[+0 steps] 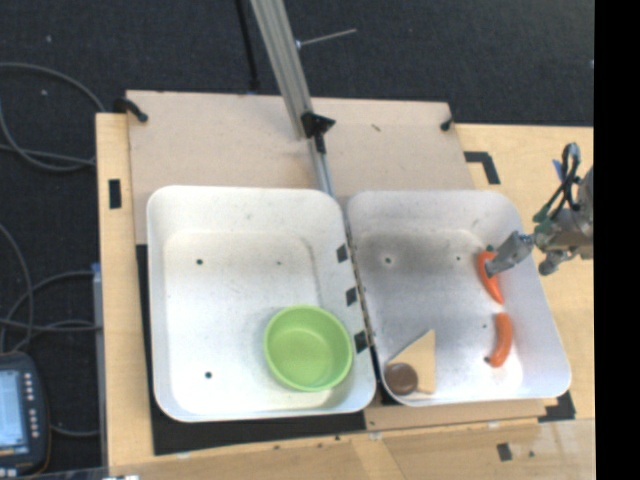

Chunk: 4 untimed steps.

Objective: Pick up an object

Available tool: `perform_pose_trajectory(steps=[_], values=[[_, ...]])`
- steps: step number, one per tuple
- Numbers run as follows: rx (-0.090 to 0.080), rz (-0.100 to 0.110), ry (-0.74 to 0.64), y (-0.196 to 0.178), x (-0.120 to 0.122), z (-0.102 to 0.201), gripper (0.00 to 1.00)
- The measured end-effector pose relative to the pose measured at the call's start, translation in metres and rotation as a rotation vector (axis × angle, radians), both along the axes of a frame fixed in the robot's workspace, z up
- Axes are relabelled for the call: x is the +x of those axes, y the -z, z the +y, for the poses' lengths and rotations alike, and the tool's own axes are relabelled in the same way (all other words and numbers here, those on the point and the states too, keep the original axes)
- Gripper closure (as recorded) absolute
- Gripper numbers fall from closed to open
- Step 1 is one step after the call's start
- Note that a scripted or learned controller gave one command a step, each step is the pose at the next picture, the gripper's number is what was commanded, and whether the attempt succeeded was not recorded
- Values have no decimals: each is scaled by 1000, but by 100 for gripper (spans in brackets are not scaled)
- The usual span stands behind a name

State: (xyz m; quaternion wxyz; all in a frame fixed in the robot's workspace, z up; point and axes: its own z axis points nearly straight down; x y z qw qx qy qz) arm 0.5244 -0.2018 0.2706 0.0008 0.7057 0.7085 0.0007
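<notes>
Item one, claw: I see it at the right edge of the right bin, low over the bin's right side. From this slanted view I cannot tell how it is set, and I see nothing in it.

Item two, upper orange piece: a short curved orange thing, carrot- or pepper-shaped, lying flat on the right bin's floor near its right wall, touching or just under the claw tip; I cannot say which. I take this as the thing to lift. My judgement: light, probably a plastic or rubber toy, smooth and a little slippery, narrow and curved, so likely to roll or squirt sideways if caught off centre. I would take it across its thin width at the middle of the curve, not at a tapered end.

Item three, lower orange piece: similar shape, same bin, nearer the front right corner, apart from the first.

Item four, tan wedge: flat triangular piece at the right bin's front left, with a small brown round thing touching its lower corner.

Item five, left bin: holds one green bowl, upright, toward the front right corner.

Item six, surface: tan board under both bins.
</notes>
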Motion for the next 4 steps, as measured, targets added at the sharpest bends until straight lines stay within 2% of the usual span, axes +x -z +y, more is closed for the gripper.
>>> perform_pose_trajectory(steps=[1,2,4], values=[[0,0,1,0,0,0,0],[0,6,4,52,-1,9,0],[-1,6,5,168,-5,5,0]])
